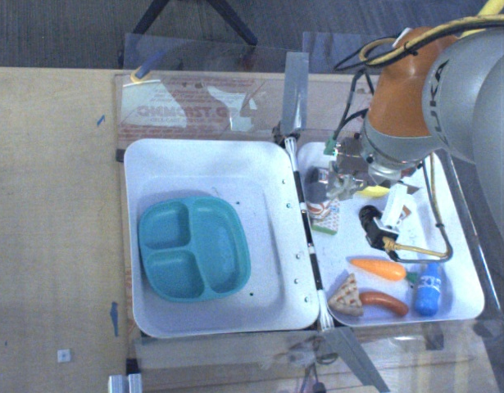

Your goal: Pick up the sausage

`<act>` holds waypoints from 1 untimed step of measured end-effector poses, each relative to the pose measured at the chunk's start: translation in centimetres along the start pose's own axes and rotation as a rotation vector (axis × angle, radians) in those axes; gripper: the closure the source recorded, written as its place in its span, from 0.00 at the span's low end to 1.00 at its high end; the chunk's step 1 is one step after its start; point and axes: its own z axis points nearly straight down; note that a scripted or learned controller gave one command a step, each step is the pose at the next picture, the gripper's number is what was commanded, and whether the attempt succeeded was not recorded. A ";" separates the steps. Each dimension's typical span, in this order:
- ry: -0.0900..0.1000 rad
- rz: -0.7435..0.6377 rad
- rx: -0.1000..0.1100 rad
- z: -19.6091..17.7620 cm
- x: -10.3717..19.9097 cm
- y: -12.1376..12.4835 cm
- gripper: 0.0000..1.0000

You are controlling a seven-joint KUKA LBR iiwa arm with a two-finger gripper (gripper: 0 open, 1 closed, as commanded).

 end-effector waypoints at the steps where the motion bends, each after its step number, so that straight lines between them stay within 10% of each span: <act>1: 0.002 -0.057 0.004 1.0 6.9 -6.3 1.00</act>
